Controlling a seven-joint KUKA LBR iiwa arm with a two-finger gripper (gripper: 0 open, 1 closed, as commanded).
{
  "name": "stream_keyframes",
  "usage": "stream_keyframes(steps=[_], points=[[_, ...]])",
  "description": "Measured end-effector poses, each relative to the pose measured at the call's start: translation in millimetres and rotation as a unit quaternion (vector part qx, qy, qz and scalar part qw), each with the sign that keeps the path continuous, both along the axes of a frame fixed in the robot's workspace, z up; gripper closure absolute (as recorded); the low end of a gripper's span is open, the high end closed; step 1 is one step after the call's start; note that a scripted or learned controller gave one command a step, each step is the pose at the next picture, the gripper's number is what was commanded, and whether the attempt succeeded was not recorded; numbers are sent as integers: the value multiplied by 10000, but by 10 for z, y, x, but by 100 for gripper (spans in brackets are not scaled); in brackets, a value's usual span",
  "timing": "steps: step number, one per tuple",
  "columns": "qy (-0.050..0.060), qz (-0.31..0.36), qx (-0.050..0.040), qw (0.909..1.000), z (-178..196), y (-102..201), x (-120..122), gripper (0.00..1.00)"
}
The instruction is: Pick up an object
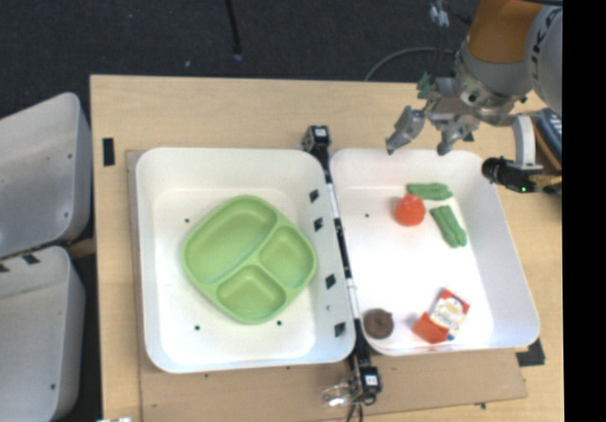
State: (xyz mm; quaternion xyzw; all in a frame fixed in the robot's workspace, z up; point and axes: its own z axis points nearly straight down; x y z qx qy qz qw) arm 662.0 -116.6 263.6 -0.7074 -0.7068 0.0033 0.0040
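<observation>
A pale wooden bench (237, 94) carries two shallow white plastic bins side by side. The left bin (156, 221) holds a light green plastic plate with three compartments (248, 257), lying flat near the bin's middle and turned at a slant. The right bin (379, 250) holds the loose things. At about seven o'clock in it, close to the near wall, sits a small round dark brown object (379, 322). Toward twelve o'clock lies a small red-orange round object (409, 210), and just beside it, at its one o'clock, a short green pod-shaped piece (428, 190) lies roughly level. A second green pod-shaped piece (449, 225) lies at the red-orange one's four o'clock, angled down toward the right and close to the first without clearly touching it. At about five o'clock in the bin rests a small red and white packet (443, 316), tilted. Above the bin's far rim, at one o'clock, hangs the grey two-finger tool (423, 134), its fingers spread apart with nothing between them, below the arm's orange band (502, 23).
</observation>
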Motion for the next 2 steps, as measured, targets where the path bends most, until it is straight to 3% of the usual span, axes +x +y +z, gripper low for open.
stream_keyframes(steps=[1,2], points=[[-59,8,-4,10000,72,1,20,0],[-40,0,-16,10000,-359,-44,45,0]])
